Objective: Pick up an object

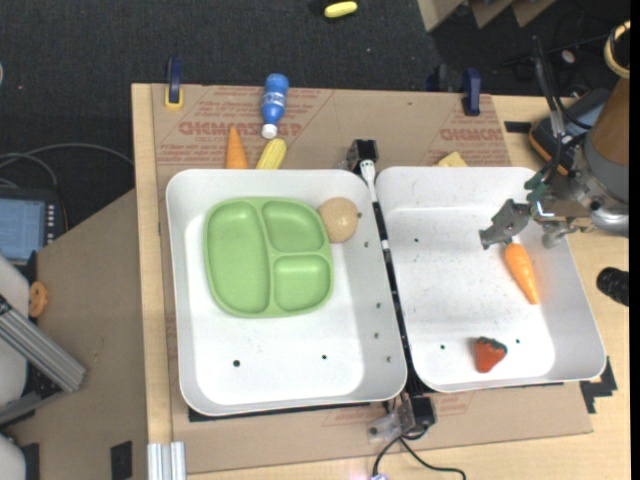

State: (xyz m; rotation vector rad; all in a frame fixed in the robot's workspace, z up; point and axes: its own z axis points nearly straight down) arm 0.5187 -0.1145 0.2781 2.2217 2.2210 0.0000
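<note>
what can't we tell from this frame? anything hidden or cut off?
- Hand: small and grey against the white bin; its grip state cannot be read in the camera view.
- Carrot: lies just below the hand; touching or apart cannot be told.
- Arm: cut off by the right edge.
- Brown ball: partly overlaps the green plate; whether it rests on the plate's rim is unclear.
- Bottle: label too small to read.
</note>
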